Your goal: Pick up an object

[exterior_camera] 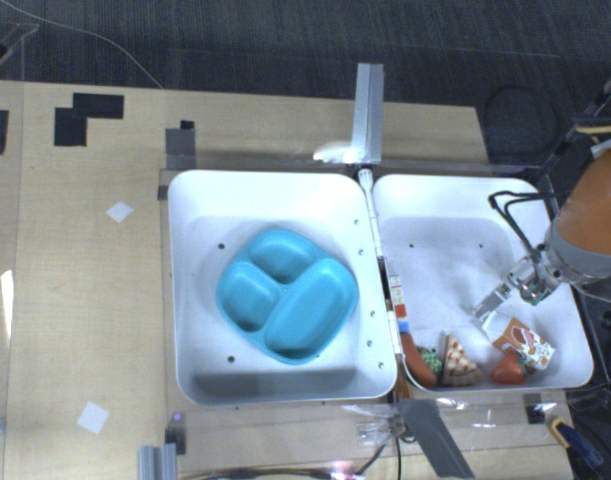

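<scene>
In the right bin (455, 238), several small items lie along the front wall. They are an orange-red sausage-shaped toy (417, 360), a pizza-slice toy (459, 360), a red piece (507, 370) and an orange carton (526, 342). My gripper (493, 309) hangs over the bin floor just left of and behind the carton. It reaches in from the right and is open, with nothing between its fingers. The orange band of the arm (595, 208) sits at the right edge.
The left bin (200, 268) holds a blue divided plate (288, 294). A metal post (369, 118) stands behind the wall shared by the bins. A black cable (515, 213) loops over the right bin's back right corner. Bare white floor lies behind the gripper.
</scene>
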Controlling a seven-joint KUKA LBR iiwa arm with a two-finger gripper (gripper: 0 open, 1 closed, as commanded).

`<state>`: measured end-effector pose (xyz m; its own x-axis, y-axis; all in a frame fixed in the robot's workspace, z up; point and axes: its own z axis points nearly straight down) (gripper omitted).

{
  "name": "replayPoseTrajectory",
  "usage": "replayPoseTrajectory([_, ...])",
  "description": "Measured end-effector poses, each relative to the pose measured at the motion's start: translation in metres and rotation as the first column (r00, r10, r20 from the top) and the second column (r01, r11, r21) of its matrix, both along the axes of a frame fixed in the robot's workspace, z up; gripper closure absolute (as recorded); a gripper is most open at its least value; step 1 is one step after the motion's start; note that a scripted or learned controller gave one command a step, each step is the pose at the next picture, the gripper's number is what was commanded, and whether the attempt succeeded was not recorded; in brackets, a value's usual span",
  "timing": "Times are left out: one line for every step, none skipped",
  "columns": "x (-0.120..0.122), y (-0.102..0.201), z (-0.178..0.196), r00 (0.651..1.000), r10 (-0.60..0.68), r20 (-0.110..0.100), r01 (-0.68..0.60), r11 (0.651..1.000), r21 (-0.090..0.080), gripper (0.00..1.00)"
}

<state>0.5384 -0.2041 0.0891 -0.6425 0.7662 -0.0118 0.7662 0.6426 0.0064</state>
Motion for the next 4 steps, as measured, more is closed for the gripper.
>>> replayPoseTrajectory([0.003,-0.002,0.041,0.976,-0.216,-0.005,0.216,0.976,0.005,0.0])
replayPoseTrajectory([-0.049,-0.002,0.025,0.955,-0.295,-0.009,0.295,0.955,0.005,0.0])
replayPoseTrajectory([-0.047,-0.002,0.0,0.98,0.2,-0.001,-0.2,0.98,0.0,0.0])
replayPoseTrajectory([0.024,0.072,0.031,0.966,0.259,-0.004,-0.259,0.966,0.002,0.0])
